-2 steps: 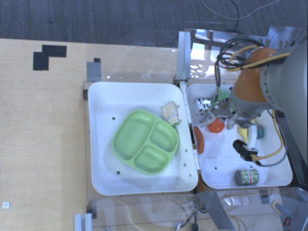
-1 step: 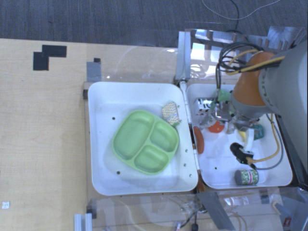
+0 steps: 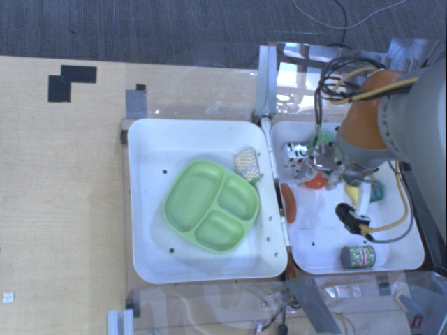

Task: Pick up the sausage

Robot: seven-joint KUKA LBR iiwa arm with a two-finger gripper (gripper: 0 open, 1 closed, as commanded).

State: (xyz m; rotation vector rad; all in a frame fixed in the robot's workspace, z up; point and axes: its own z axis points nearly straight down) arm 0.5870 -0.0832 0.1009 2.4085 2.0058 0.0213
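Camera view: we see the arm (image 3: 391,110) bent over the right bin (image 3: 401,253), gripper (image 3: 323,167) down; we cannot tell its jaw state.

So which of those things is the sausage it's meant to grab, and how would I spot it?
Look at the right-hand white bin, the one the arm reaches into. Along its left wall, by the divider between the bins, lies the sausage: a slim reddish-orange stick lying lengthwise. Its neighbours are a rounder red piece under the arm and a small can near the front.
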